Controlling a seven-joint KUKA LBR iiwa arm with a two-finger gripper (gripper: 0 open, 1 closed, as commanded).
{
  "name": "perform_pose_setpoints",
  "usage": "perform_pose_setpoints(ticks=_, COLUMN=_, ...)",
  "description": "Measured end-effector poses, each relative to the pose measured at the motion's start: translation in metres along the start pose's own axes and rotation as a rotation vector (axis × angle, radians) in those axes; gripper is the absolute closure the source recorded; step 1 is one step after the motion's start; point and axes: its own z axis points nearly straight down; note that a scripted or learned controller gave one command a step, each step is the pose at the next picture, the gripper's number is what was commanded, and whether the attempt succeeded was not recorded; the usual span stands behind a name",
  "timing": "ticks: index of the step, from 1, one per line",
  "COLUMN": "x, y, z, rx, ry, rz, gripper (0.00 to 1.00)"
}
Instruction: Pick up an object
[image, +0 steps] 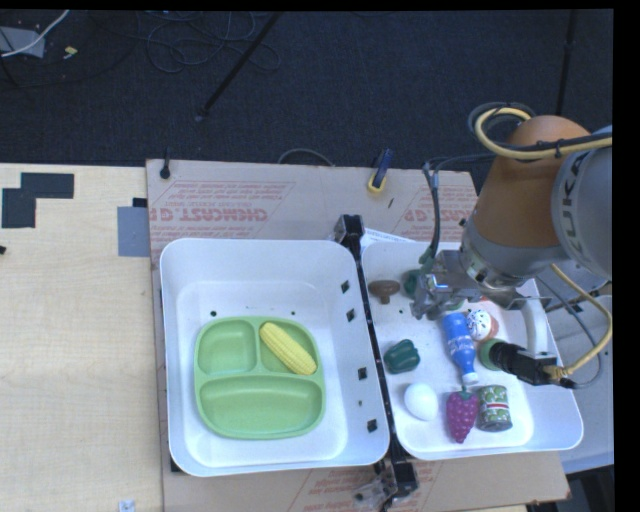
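Arm over R bin, no obj seen gripped.
Blue bottle (460, 345) lies mid R bin (560, 430), gripper (432, 292) just above it nr far edge, jaw state unclear. Green pepper (401, 355), egg (421, 401), grapes (460, 415), can (494, 407) nr front edge. L bin (190, 270): green tray (250, 405) w/ corn (288, 348).

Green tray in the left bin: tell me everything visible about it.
The tray is a light green, plastic-looking plate with rounded corners and three compartments: two small ones above, one wide one below. It lies flat on the floor of the left bin, towards its front. A yellow corn cob lies slanted in the upper right compartment.
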Motion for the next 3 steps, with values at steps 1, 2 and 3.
perform_pose_setpoints(ticks=1, x=0.034, y=-0.034, z=-0.01, rx=0.001, ry=0.0, rz=0.0, gripper=1.0)
perform_pose_setpoints(ticks=2, x=0.045, y=-0.039, z=-0.004, rx=-0.001, ry=-0.001, rz=0.001, gripper=1.0)
perform_pose_setpoints(ticks=3, x=0.042, y=-0.054, z=-0.01, rx=0.0, ry=-0.001, rz=0.004, gripper=1.0)
